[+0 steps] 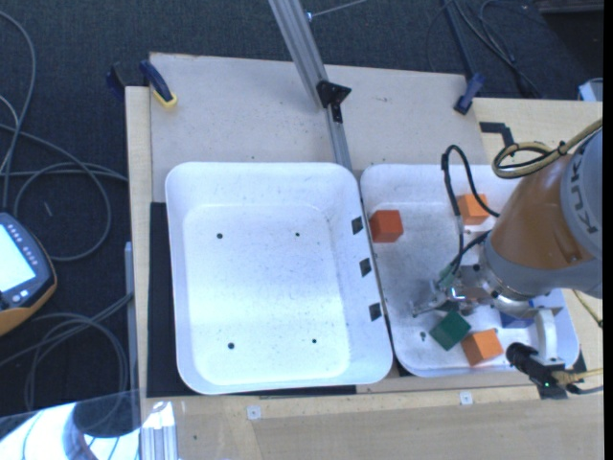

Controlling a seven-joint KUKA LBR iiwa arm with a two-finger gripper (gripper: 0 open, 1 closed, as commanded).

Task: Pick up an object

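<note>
Gripper (442, 303) low in right bin (407, 185), seemingly over green block (448, 332).

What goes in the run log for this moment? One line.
gripper: low in right bin | over green block | grasp: unconfirmed | orange block: untouched

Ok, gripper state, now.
Gripper: low in the right bin, just above the green block; whether it is open or shut cannot be told.

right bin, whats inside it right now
Inside the right bin: an orange block near its far left, a green block and another orange block by the gripper. The arm covers the rest.
</note>
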